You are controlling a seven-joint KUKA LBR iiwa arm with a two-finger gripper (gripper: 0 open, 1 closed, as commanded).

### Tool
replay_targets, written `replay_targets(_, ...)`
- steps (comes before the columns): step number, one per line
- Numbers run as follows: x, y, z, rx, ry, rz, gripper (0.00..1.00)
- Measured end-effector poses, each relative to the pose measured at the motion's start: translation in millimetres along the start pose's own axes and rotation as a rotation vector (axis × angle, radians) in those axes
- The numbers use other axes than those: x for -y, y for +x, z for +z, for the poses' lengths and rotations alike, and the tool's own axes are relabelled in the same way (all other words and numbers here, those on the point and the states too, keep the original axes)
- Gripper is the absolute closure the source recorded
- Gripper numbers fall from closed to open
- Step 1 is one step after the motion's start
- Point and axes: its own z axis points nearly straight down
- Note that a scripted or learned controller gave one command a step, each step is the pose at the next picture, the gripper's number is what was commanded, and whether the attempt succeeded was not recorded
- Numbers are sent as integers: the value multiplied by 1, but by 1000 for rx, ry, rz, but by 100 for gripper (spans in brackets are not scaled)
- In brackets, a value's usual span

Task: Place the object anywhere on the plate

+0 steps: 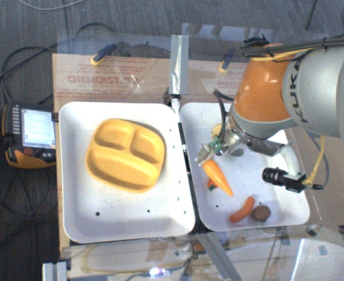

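Gripper (214, 151) just above carrot (217, 177), perhaps touching; plate (126, 154) well apart

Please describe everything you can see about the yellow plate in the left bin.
The yellow plate is a rounded-square tray that looks like smooth moulded plastic. Raised ridges split it into three compartments: two smaller ones at the far side and one wide one at the near side. It lies flat, turned slightly askew, near the middle of the left bin, resting on the white floor. Nothing lies on it, and nothing else touches it.
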Motion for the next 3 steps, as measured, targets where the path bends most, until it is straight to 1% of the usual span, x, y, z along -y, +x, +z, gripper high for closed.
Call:
replay_targets(1, -50, 58, -28, 2, 0, -46, 100)
replay_targets(2, -88, 91, 37, 2, 2, -222, 100)
replay_targets(3, -88, 91, 37, 2, 1, -222, 0)
